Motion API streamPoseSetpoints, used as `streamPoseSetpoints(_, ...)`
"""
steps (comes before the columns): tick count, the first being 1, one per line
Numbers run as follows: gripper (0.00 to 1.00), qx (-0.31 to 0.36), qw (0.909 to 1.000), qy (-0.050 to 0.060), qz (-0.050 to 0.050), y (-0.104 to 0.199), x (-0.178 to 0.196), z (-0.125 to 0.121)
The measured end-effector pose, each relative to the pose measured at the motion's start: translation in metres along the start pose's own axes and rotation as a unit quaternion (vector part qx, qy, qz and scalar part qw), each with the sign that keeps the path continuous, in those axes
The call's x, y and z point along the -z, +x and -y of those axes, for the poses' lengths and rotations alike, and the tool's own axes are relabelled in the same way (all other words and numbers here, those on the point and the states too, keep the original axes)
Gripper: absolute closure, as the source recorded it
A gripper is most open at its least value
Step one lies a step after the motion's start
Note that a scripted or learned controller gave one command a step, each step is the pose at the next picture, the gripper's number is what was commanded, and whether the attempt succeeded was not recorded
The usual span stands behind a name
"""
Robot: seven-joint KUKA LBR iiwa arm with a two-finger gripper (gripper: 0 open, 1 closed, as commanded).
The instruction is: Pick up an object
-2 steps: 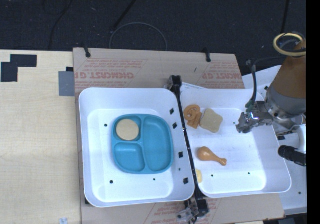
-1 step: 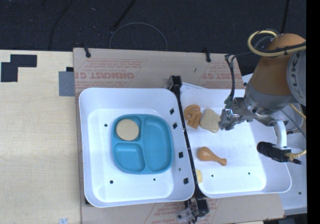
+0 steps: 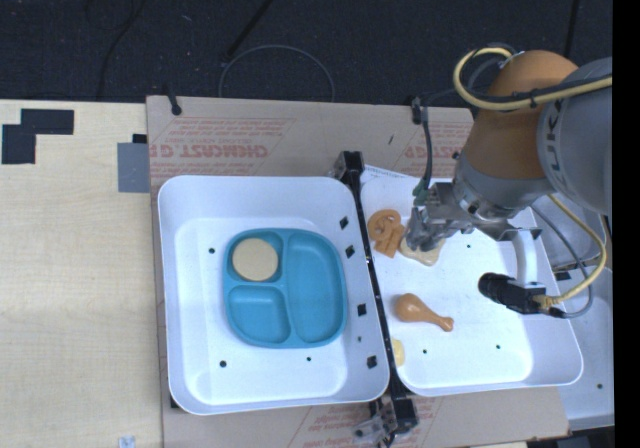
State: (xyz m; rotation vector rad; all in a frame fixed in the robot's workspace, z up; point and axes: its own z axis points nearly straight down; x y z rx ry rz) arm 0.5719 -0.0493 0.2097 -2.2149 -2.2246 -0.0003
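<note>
My gripper [image 3: 423, 233] reaches down into the upper left part of the right bin [image 3: 500, 361]. It stands right over a pale, bread-like piece [image 3: 425, 255] and partly hides it. A tan pretzel-shaped toy [image 3: 385, 229] lies just left of the gripper, close to it. Lower in the bin rests a brown drumstick toy [image 3: 421, 312], apart from the gripper. A small yellowish piece [image 3: 397, 352] sits at the bin's lower left wall.
The left bin [image 3: 190, 366] holds a blue divided tray [image 3: 300, 306] with a round tan cookie [image 3: 254, 259] in its upper left compartment. A black divider [image 3: 362, 266] separates the two bins. Black cabling and a connector [image 3: 510, 292] lie over the right bin's right side.
</note>
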Motion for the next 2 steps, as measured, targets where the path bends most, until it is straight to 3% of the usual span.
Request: streamPoseSetpoints(2,1.00,0.000,1.0000,0.001,0.000,0.112,-0.003,-0.020)
